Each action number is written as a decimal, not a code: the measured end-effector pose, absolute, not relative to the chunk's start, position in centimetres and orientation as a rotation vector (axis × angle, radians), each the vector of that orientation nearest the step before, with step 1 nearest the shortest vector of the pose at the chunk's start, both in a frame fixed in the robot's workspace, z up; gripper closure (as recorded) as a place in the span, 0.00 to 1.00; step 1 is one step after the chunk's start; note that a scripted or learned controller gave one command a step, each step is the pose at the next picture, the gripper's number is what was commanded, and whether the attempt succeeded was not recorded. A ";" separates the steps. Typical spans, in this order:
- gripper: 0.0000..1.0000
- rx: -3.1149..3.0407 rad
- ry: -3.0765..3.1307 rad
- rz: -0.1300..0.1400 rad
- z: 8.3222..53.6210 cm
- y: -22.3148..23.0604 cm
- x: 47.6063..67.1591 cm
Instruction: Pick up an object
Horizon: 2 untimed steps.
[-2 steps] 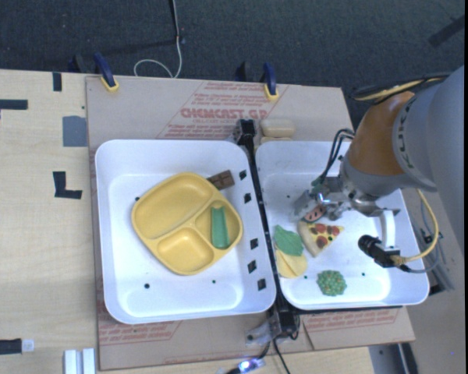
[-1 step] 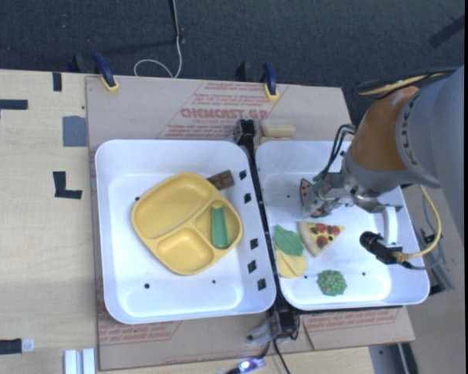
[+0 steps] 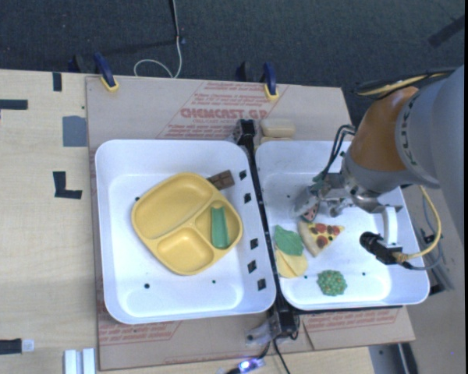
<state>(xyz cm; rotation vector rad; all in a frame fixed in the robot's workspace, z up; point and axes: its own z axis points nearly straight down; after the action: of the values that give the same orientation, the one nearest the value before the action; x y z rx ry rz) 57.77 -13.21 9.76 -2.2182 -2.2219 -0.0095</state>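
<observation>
In the right bin (image 3: 374, 291) lie a toy pizza slice (image 3: 321, 234), a green leaf-shaped piece (image 3: 288, 240), a yellow piece (image 3: 292, 265) and a green broccoli floret (image 3: 331, 282). My gripper (image 3: 318, 204) hangs low over the bin's middle, just above and left of the pizza slice's top edge. Its fingertips are blurred against the bin floor. Nothing shows clearly between them.
The left bin (image 3: 117, 287) holds a yellow divided plate (image 3: 168, 213) with a green cylinder (image 3: 218, 227) lying in it, and a small brown block (image 3: 222, 180) sits behind the plate. A black divider strip (image 3: 252, 209) runs between the bins. The arm's orange band (image 3: 378, 135) looms over the right bin's far side.
</observation>
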 end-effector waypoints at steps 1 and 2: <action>0.00 -2.217 -2.228 -0.001 8.4 -11.2 63.5; 0.00 -2.222 -2.226 -0.002 8.5 -15.1 67.0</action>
<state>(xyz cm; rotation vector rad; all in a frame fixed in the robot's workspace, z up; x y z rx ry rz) 66.99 -15.08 8.52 -2.2224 -2.2258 -0.0017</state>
